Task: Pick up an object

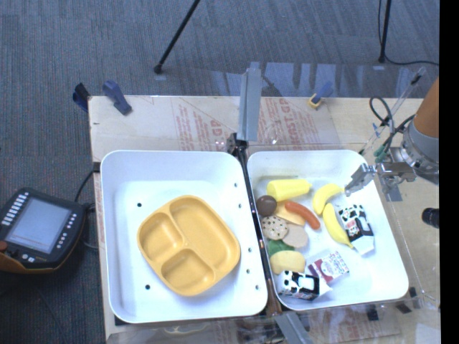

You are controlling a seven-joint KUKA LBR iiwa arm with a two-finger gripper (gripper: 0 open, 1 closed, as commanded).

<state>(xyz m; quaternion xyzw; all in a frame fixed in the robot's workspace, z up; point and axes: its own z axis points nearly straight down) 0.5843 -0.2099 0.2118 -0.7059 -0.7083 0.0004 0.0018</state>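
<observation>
Right, the pickable stuff is all heaped in the right bin [373, 278], mostly its left half and centre. Closest to the gripper [362, 178] are two bananas [326, 196], one curved near the bin's middle and a longer one running down beside it, just below-left of the tool tip. A black-and-white milk carton [356, 228] lies right next to the longer banana, under the gripper's reach but apart from it. Further left I see a yellow corn-like piece [288, 188], a red-orange sausage [303, 214], a brown round item [266, 205], a cookie [275, 228] and a pale yellow lump [287, 261]. Two more small cartons sit toward the front edge, one red-white [329, 267], one cow-patterned [298, 284].

Gripper's at the bin's upper right, above the rim area, nothing seen betw. its fingers; can't tell from here whether they're spread or closed. Arm [423, 135] comes in from the right w/ cables trailing.

Left bin [118, 192] holds a yellow divided tray [188, 244]. Teach pendant [36, 229] is on the floor at far left.
</observation>
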